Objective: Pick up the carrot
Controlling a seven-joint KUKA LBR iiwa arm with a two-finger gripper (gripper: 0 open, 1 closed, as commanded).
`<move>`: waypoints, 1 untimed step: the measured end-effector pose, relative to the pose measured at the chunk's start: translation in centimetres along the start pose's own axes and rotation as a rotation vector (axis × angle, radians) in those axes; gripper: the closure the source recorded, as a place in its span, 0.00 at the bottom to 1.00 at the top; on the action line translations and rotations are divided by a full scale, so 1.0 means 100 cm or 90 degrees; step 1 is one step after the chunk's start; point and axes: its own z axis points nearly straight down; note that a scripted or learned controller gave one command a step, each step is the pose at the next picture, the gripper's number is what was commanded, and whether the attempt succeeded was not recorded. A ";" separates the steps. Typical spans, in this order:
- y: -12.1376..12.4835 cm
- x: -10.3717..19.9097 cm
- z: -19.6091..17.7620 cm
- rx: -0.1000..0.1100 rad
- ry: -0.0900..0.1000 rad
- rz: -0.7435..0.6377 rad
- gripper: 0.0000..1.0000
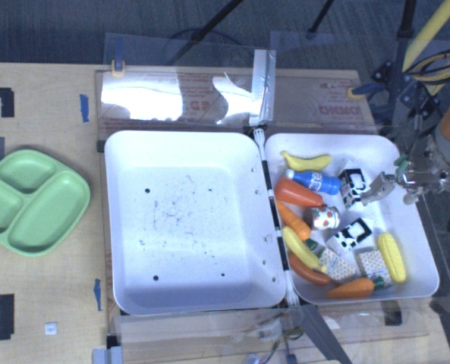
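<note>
An orange carrot (351,287) with a green end lies along the near wall of the right bin (426,275). A second orange tapered piece (291,218) lies by that bin's left wall, below a fatter orange-red piece (299,193). My gripper (399,180) hangs over the right bin's far right part, near its right rim, well up and to the right of the near carrot. It touches none of the items.
The right bin also holds two bananas (306,160), a blue bottle (316,181), a corn cob (391,255), black-and-white toys (352,233) and several small packets. The left bin (187,218) stands beside it. A green divided plate (31,201) rests on the bench at far left.
</note>
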 end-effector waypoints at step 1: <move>0.032 -0.004 0.050 -0.001 -0.001 0.220 0.00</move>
